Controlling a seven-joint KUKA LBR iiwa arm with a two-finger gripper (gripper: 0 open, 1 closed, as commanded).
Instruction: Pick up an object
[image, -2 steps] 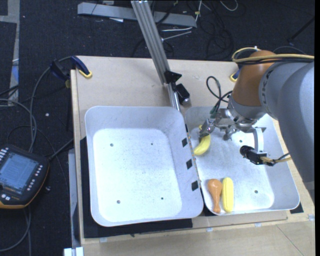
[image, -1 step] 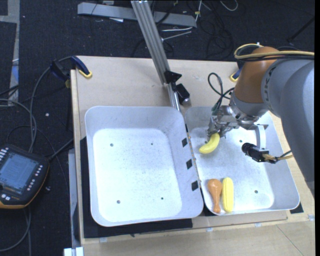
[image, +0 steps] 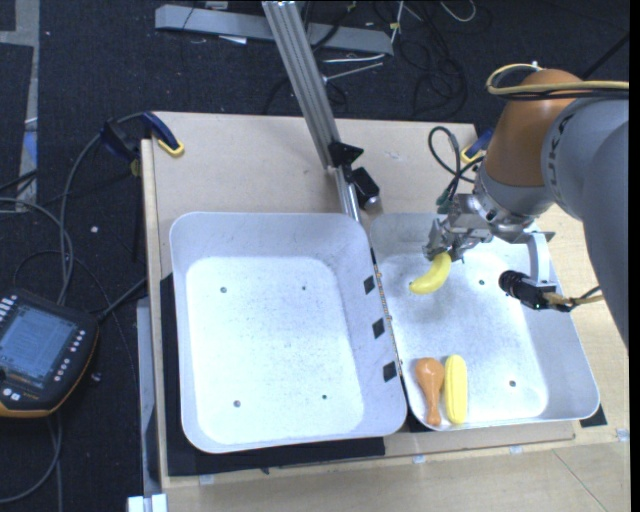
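Observation:
My gripper (image: 446, 247) hangs over the back left part of the right bin (image: 520, 335), reaching in from the right. A small yellow banana (image: 431, 276) points down and to the left from it. The banana's upper end sits between the fingertips, so the gripper is shut on it. Near the bin's front edge lie an orange drumstick-shaped toy (image: 430, 386) and a yellow corn cob (image: 455, 388), side by side and well clear of the gripper.
The left bin (image: 270, 330) adjoins the right one along a raised shared wall. A slanted metal pole (image: 318, 105) rises behind the bins. A black fitting (image: 522, 286) on the wrist hangs over the right bin.

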